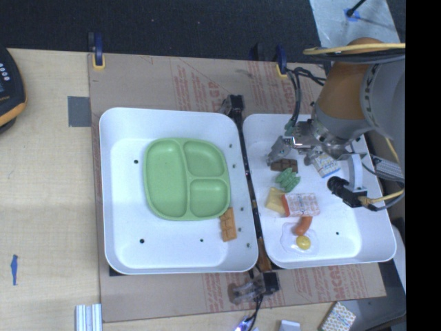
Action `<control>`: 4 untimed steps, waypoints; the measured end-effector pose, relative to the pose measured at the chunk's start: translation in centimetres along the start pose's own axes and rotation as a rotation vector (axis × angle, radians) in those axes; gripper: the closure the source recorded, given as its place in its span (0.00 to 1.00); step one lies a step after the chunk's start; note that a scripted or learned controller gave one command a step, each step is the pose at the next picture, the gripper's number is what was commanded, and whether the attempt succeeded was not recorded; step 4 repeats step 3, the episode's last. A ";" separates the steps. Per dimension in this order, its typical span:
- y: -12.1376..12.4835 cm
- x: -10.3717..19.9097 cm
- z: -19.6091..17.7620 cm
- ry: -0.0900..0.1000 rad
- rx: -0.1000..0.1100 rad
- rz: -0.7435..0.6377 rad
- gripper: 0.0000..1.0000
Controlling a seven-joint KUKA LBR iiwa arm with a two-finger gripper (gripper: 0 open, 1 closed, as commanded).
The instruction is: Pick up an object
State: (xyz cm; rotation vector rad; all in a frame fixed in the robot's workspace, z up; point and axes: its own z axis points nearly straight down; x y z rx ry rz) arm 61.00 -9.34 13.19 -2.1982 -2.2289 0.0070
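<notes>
Right bin: gripper over brown block (toy food nearby).

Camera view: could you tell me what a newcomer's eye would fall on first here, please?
The green divided plate in the middle of the left bin stands out most. Next comes the grey arm with its orange band, its gripper low over the right bin, just above a cluster of small toy foods.
</notes>
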 end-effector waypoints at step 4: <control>-4.6 4.0 -6.5 -0.003 -0.016 0.005 1.00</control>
